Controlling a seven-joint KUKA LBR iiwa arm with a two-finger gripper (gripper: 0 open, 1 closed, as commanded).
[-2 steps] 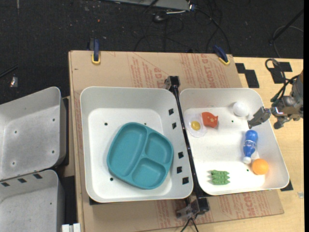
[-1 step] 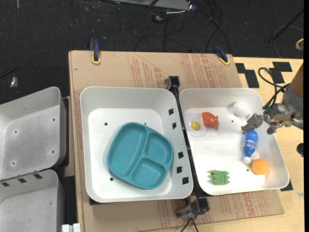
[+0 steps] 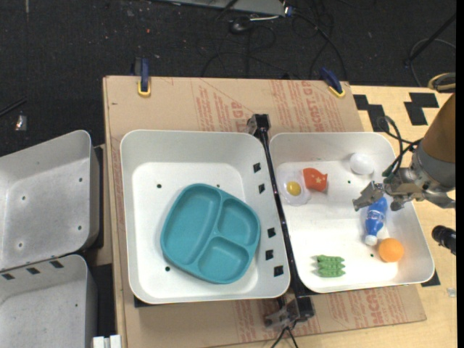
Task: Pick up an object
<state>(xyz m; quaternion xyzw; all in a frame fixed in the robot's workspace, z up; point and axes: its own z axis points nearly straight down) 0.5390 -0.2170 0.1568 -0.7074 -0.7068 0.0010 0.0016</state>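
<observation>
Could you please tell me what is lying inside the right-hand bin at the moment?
The right bin holds a fried egg toy, red toy, white ball, blue bottle, orange ball and green pea pods. The gripper covers the bottle's upper end.

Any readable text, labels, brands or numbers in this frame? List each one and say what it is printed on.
Red print on the cardboard sheet under the bins: several repeated blocks, upside down or slanted, too blurred to read.
Red print along the cardboard's front edge: too small to read.
Blue-and-white tube in the right bin: no legible label.
Teal divided tray in the left bin: no text.
</observation>
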